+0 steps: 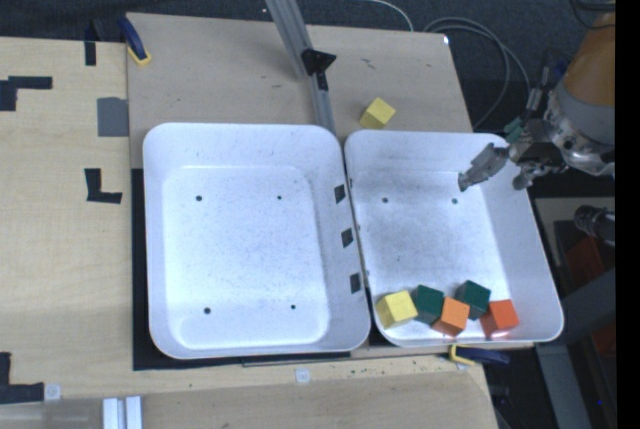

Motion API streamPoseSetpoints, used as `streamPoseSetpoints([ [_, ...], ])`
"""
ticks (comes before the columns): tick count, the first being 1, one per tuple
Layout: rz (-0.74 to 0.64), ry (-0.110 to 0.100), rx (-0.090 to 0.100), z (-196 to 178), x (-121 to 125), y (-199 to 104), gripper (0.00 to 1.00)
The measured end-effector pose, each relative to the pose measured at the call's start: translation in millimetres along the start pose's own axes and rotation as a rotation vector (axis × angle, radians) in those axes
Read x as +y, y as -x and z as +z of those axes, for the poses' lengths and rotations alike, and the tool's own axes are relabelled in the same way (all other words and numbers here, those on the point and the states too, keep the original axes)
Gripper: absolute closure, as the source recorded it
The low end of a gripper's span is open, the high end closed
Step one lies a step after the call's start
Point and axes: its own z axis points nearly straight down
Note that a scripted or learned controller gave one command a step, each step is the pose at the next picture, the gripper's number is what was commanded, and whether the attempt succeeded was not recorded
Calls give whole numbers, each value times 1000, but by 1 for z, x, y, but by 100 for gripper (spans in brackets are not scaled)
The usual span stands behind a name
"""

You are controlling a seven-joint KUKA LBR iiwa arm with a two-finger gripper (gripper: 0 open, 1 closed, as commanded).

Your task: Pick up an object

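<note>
— Dark carpet-like floor lies behind the wooden bench (250,57), and two shallow white bins sit on it side by side. What is in them?

— On the left bin (160,217) I see nothing but speckles on its floor. The right bin (520,247) has a cluster of small blocks along its near edge: a yellow block (397,306), a dark green block (429,300), an orange block (453,316), a second green block (474,296) and a red block (499,316). They lie close together, some touching.

— Anything outside the bins?

— One more yellow cube (378,112) rests on the bench just beyond the far edge of the right bin, near a grey metal rail (285,2) that slants across the bench.

— And the arm?

— It comes in from the right, its orange band at the picture's edge. The gripper (495,167) hangs over the far right part of the right bin, well apart from the block cluster. Its fingers (478,169) look spread, one pointing left and one lower right, with nothing between them.
</note>
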Motion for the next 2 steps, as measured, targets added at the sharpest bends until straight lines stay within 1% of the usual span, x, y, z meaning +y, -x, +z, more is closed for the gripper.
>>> streamPoseSetpoints([
  [1, 1, -2, -1, 16, -8, 8, 0],
  [2, -1, -10, 3, 149, -33, -54, 0],
])
